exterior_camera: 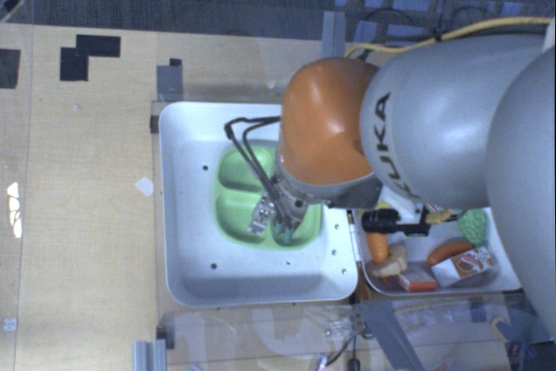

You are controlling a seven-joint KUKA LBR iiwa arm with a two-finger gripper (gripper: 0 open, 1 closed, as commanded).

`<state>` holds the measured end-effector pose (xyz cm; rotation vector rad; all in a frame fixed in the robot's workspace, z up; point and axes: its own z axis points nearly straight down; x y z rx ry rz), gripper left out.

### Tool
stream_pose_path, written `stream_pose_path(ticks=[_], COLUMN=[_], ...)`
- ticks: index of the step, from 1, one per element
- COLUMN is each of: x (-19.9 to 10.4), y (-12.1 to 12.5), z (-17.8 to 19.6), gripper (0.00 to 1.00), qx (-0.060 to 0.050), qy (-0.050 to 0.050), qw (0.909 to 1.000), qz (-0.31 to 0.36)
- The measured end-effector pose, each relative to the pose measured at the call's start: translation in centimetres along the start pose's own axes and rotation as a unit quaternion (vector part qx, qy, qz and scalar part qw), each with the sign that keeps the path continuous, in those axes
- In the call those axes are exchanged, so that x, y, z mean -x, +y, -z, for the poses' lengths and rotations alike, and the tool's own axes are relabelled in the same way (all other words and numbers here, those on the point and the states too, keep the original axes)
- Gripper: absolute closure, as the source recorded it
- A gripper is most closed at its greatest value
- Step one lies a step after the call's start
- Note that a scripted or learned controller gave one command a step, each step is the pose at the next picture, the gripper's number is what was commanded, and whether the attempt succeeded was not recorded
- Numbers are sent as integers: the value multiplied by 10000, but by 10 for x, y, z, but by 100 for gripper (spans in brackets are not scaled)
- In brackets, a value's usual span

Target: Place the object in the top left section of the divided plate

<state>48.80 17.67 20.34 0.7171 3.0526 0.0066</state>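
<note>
The fingers [271, 220] of the grey arm's gripper [276, 221] hang low over the light green divided plastic plate [233, 213], at the plate's lower right part; whether they stand apart or together cannot be told, since the metal tips blur into the green, and no object can be made out between them. The plate lies in the left shallow white bin [187, 213], towards that bin's right side, and its compartments show as green hollows, one at upper left and one at lower left, with the right half hidden under the wrist. Black cables [248, 135] loop from the gripper across the plate's upper edge. Above the gripper sits the orange band [321, 130] of the arm, and beyond it the wide grey body [452, 126] reaching in from the right. The right white bin [369, 278] is partly covered by the arm; in its visible strip lie an orange carrot-like piece [377, 246], a pale beige lump [395, 259], a red sausage-like piece [448, 250], a small white and red printed box [465, 265] and a green knobbly item [473, 226]. Both bins rest on the light wooden surface [82, 204], which bears black tape marks [87, 55] at upper left.
</note>
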Motion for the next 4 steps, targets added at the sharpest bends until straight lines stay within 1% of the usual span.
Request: stream_pose_path(ticks=[1,2,3,4], x=[-3,7,3,16], y=[5,-13,-9,-32], z=[-16,24,-40,39], gripper=[100,100,100,100], qx=[-6,2,-5,-3], qy=[8,-9,10,-2], qw=[9991,9973,9966,9962], qz=[425,732,820,-868])
